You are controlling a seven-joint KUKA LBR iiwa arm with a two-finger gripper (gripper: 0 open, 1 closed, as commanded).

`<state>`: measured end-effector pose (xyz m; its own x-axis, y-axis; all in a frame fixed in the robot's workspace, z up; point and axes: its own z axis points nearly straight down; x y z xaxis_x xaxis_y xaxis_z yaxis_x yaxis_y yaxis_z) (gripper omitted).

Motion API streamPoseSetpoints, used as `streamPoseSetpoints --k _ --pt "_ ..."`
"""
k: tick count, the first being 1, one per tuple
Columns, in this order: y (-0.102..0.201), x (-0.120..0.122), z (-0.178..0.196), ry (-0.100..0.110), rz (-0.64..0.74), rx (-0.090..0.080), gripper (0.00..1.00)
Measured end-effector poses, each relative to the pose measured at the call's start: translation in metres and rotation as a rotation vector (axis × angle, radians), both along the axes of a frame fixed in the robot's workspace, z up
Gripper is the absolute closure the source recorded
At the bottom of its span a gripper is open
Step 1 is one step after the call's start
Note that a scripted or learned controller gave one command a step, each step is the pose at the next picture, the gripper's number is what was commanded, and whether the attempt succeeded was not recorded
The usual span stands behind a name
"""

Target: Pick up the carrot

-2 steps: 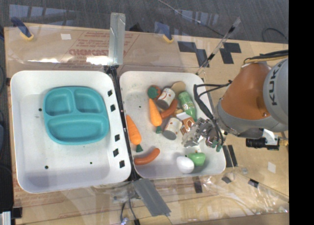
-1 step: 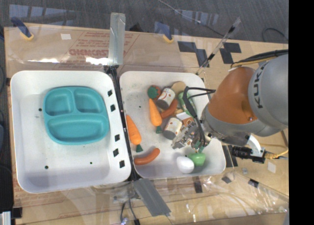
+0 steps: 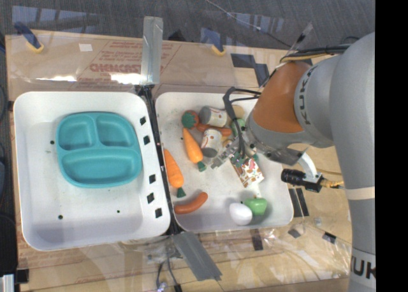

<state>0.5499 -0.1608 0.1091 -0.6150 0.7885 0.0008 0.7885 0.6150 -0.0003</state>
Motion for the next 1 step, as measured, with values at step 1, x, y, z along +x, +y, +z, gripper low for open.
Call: streamPoseSetpoints --k 1 --pt "0.0496 0.0548 0.0313 -0.001 -0.123 0.0 1.0"
